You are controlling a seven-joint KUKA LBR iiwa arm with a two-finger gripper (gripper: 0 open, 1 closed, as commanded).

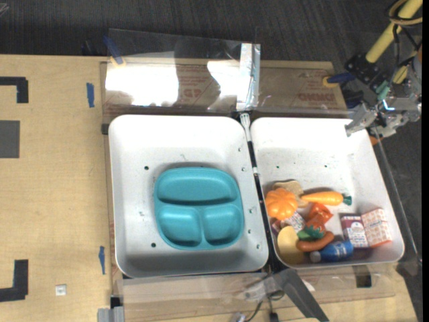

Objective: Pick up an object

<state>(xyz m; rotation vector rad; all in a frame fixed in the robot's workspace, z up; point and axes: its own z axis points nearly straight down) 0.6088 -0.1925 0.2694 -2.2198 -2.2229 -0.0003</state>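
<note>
Single fixed camera mounted above the light brown wooden counter, looking down at a slant from the near edge toward the dark carpeted floor at the top of the frame. Distance is moderate: both shallow white plastic bins, left and right, fit side by side within the frame, slightly right of centre, with bare counter surface left of them. A clear plastic sheet stands along the far side. The grey end effector enters at the upper right, over the right bin's far corner.
</note>
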